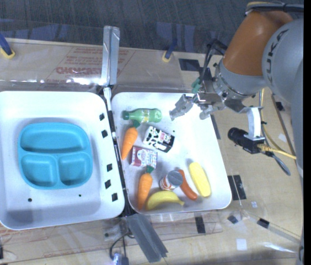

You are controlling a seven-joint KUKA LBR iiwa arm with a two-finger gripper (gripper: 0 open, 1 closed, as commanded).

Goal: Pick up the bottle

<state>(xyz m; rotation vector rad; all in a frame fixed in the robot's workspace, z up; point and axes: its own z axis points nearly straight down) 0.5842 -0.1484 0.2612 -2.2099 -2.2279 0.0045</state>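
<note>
A green bottle lies on its side near the far edge of the right bin. My gripper hangs over the bin's far right part, to the right of the bottle and apart from it. Its two fingers are spread, and nothing sits between them.
The right bin also holds two carrots, a black-and-white carton, a small red-and-white box, a can, a banana, a yellow corn-like piece and a small orange piece. The left bin holds a blue divided tray.
</note>
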